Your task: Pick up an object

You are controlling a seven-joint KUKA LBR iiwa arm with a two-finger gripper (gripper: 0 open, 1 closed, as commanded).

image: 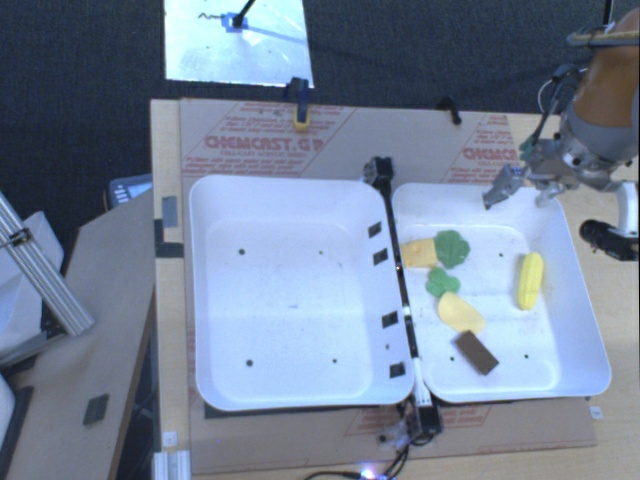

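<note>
Nothing lifted yet, by the look of it. The end effector hangs over the far edge of the right bin, its two fingers spread apart with nothing between them. So the pick is all ahead: choose a target, come down, close, lift.

And the candidates are all sitting in that right bin. Take the green broccoli-like piece as our marker. Touching its left side, hard up against the divider, lies a yellow-orange block. Just in front of it, a smaller green piece, and in front of that again a pale yellow lump, with a dark brown block nearest the camera. Off to the marker's right, well apart, a yellow banana-shaped piece stands alone, and that one looks the easiest to take, since nothing crowds it. The end effector sits behind and to the right of the marker, closest to that loner.

The left bin, left of the marker, shows bare white floor with a few small dark dots. Both bins rest on a cardboard sheet over the tan worktop. Behind, dark carpet and a shiny metal plate; far left, an aluminium rail.
</note>
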